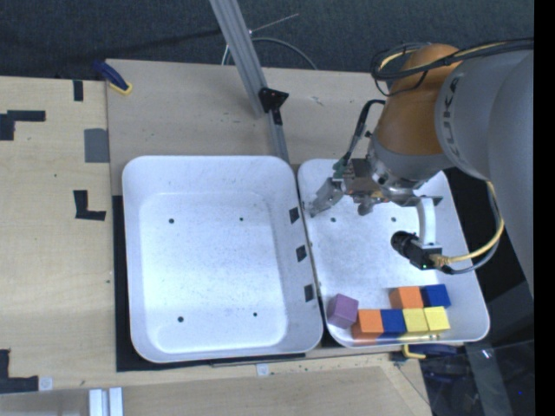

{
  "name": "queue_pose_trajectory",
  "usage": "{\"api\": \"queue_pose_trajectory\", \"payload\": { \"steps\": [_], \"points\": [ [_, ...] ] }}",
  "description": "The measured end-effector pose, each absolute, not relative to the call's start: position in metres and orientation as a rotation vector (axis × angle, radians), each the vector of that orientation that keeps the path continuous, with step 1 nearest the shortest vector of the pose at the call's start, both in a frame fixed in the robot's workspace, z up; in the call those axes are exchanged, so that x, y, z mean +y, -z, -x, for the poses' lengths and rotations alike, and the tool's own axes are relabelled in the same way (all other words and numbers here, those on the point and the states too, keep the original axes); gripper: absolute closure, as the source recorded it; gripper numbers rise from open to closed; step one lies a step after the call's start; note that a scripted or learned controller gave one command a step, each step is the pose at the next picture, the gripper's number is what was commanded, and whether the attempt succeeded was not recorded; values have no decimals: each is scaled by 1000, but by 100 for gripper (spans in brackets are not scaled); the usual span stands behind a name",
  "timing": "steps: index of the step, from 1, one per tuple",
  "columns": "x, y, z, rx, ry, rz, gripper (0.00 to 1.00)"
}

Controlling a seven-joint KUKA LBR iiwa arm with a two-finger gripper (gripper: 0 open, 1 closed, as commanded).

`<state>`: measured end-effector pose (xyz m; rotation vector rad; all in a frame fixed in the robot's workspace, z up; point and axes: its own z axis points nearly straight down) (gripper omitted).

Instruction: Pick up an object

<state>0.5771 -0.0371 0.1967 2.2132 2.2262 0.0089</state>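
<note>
**Hidden and cut off**

The arm (486, 102) runs out past the picture's right edge and covers the far right corner of the right bin (364, 258). The gripper (334, 193) is too small and blurred to tell how its fingers stand. The bench (52, 258) is cut by the left edge.

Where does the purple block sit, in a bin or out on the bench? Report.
In. The purple block lies on the floor of the right bin, at its near left corner, beside the orange, blue and yellow blocks.
</note>
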Motion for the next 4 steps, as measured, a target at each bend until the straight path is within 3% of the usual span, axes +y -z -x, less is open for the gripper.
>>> {"api": "queue_pose_trajectory", "payload": {
  "steps": [1, 2, 3, 4],
  "points": [
    [-25, -252, -563, 2225, -7, -2215, 0],
    [-28, -188, -579, 2224, 10, -2224, 0],
    [8, -192, -565, 2228, 4, -2219, 0],
    [73, -191, -573, 2233, -1, -2213, 0]
  ]
}}
